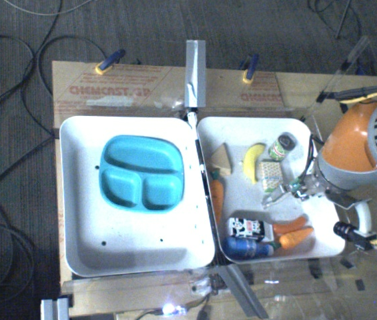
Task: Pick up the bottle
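Bottle (282, 147) just beyond end effector (276, 195), apart.

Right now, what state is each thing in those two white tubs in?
Blue tray: lying flat in the left tub.
Bottle: on its side, right tub, untouched.
Banana: lying loose.
Carrots: lying beside the bottle.
Hand: over the right tub, holding nothing.

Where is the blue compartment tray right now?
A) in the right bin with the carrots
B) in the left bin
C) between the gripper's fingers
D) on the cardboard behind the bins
B: the blue compartment tray lies flat in the left bin, while the carrots and banana sit in the right bin.
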`<state>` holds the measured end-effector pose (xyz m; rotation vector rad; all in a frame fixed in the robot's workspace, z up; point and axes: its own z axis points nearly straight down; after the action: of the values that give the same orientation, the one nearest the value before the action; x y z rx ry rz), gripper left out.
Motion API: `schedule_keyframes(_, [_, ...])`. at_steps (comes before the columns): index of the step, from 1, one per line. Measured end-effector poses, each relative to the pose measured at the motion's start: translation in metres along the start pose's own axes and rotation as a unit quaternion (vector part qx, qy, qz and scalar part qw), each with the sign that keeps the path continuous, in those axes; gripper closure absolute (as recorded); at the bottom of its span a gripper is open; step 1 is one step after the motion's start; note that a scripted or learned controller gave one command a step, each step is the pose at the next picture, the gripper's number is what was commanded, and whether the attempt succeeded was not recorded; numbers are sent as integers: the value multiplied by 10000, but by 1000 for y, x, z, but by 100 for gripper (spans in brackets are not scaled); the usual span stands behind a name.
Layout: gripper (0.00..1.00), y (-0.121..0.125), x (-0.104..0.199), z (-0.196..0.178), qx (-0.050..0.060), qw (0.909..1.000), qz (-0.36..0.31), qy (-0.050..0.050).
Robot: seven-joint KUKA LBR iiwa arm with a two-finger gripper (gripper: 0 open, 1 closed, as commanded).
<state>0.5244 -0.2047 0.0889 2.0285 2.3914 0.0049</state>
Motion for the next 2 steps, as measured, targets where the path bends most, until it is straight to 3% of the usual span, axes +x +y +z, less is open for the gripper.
schedule_keyframes(1, [0, -43, -12, -52, 36, 9989, -465, 13])
schedule_keyframes(2, [0, -27, 63, 0, -11, 9991, -417, -17])
